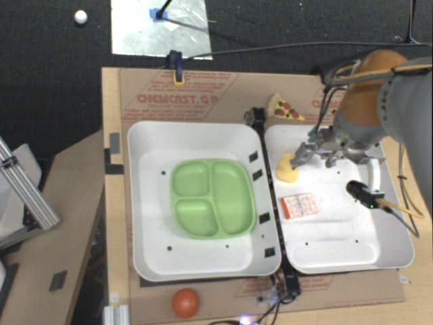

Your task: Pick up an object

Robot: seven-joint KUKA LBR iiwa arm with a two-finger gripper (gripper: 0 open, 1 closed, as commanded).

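Worktop point(135, 100) is carrying two white bins side by side. Left bin point(145, 249) is holding a green divided plate point(212, 198). Right bin point(352, 252) is holding a yellow object point(287, 169) near its left wall, with a red-and-white packet point(298, 205) lying just below it. Gripper point(316, 151) is hovering just right of the yellow object; finger state cannot be told, nothing visibly held.
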